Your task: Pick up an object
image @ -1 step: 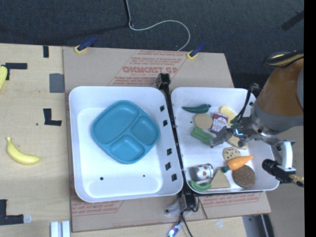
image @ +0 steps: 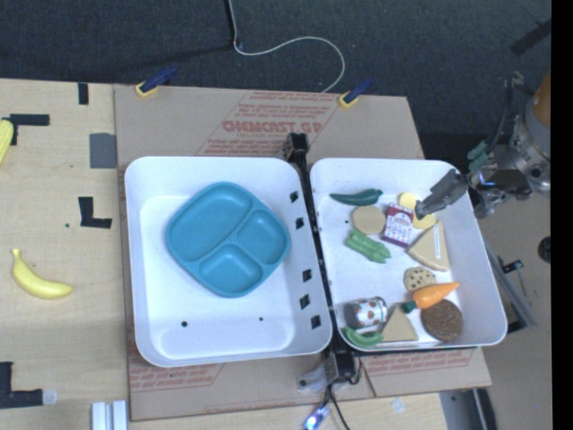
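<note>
Two white bins sit side by side on a cardboard sheet. The left bin (image: 143, 267) carries a blue divided plate (image: 227, 238) near its middle, with free white floor along its front edge and its left edge. The right bin (image: 479, 267) is crowded: most toy food lies along its front edge and in its middle, and only the strip near its back edge has some free room.

The gripper (image: 428, 206) hangs over the right bin near the back right corner, coming in at a slant from the right side. I cannot tell if its fingers are apart or together, and nothing is seen between them.

Its tip is just beside a small yellow piece (image: 407, 201) and a red and white packet (image: 397, 225). A green pepper (image: 355, 197) lies further left, near the back edge. An orange carrot (image: 436, 293) and a brown round patty (image: 442, 321) lie well apart from the tip, towards the front right corner.

On the bench outside, a banana (image: 38, 278) lies near the left edge.
</note>
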Controlling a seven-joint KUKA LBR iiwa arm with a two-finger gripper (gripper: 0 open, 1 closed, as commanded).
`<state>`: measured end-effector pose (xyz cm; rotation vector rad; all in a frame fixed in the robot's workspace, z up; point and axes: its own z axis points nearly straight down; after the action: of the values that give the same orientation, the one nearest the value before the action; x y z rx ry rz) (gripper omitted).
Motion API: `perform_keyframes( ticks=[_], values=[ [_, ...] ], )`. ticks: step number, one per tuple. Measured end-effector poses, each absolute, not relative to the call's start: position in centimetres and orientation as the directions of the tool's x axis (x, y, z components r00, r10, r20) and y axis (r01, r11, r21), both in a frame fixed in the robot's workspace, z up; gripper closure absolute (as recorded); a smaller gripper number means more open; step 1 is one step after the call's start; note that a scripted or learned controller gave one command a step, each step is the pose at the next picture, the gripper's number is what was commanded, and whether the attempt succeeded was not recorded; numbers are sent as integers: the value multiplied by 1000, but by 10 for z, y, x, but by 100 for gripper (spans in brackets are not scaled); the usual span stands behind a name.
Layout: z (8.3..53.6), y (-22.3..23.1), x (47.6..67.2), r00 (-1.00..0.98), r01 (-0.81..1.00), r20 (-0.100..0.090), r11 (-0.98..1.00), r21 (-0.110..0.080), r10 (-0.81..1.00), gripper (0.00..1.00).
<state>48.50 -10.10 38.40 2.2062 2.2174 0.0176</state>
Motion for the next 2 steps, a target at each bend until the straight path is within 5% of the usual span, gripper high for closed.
perform_keyframes(
  ticks=[1, 2],
  values=[
    [384, -102, 484, -2, 1000, -1, 2, -1, 1000, 100],
    [488, -46, 485, -8, 1000, 0, 8, 12, 1000, 100]
  ],
)
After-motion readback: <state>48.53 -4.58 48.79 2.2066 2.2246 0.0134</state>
